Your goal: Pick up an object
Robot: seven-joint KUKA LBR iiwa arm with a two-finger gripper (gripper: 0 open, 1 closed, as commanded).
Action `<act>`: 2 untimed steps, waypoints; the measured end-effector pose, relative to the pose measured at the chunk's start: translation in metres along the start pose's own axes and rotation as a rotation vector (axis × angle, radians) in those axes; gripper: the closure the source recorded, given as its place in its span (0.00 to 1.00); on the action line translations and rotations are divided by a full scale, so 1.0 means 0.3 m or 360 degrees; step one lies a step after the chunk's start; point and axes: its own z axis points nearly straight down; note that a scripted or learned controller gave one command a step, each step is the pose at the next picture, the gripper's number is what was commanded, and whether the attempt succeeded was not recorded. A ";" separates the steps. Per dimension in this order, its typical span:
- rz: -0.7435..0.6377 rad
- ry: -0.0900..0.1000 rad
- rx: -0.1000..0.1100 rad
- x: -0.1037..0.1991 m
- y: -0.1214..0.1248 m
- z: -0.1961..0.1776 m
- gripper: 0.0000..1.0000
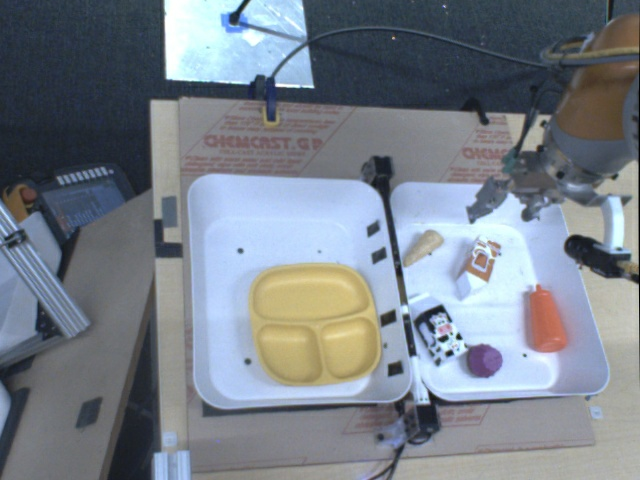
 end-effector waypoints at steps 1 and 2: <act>-0.0004 -0.0002 -0.0018 0.001 0.008 -0.022 0.00; -0.0001 -0.0001 -0.0011 0.005 0.014 0.187 0.00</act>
